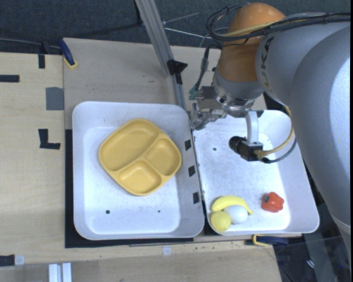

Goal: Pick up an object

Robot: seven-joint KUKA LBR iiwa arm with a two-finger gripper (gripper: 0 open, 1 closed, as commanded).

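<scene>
Two white bins (82, 157) side by side on a wooden bench (23, 175), metal pole (156, 34) behind

A yellow banana (230, 202) is seen lying flat in the right bin (294, 228), close to its front edge and near the front left corner, its curve arched toward the back of the bin. A yellow lemon (220, 221) is found just in front of it, at the bin's front left corner, touching a white egg-shaped object (239, 215) that is tucked under the banana's curve. A small red pepper (272, 202) with a dark stem end is placed apart from these, nearer the front right corner.
</scene>
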